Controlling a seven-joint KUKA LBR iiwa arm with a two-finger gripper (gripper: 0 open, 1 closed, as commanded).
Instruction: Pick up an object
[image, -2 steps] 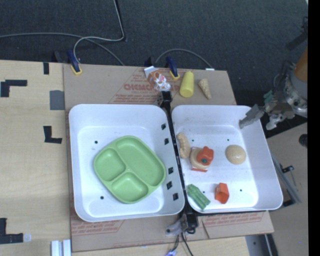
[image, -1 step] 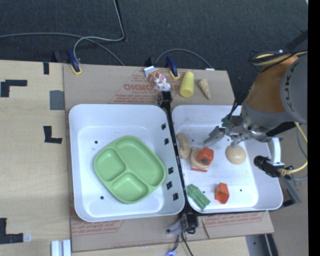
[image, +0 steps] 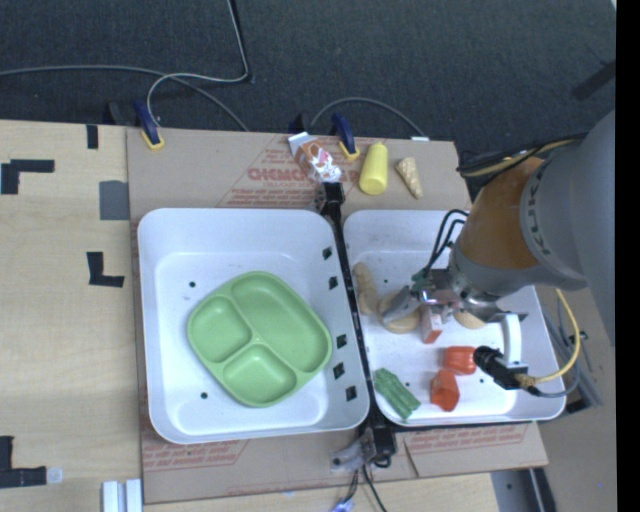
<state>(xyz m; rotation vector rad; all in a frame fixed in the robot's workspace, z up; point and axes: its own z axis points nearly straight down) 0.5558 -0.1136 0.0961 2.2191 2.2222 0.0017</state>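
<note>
Here, the approach-and-grasp step of the pick, not yet shown complete: claw (image: 425, 305) low inside the right bin (image: 470, 415), near its centre, directly over a cluster of small items. Open, closed or gripping: impossible to tell from this slanted overhead view, with the wrist covering the contact zone. Likeliest targets, judged by nearness: tan pieces (image: 382, 303) just at 9 o'clock of the claw, and a small red-and-white piece (image: 432, 332) just at 6 o'clock of it, possibly touching. Further candidates toward 5 and 6 o'clock in the same bin: two red pieces (image: 458, 360) (image: 445, 392) and a green piece (image: 397, 393) by the near wall. Next move, as a judgement: a firm closure on one item alone, then a straight lift clear of the neighbours and the bin wall; the crowding calls for careful centring. Left bin (image: 165, 300): a green divided plate (image: 260, 338). At 12 o'clock beyond the bins, on a cardboard sheet (image: 230, 180) over the worktop (image: 60, 330): a yellow bottle (image: 372, 168), a tan cone (image: 410, 178) and a small printed carton (image: 315, 160). Red lettering on the cardboard present but too blurred to read; carton print likewise illegible.
</note>
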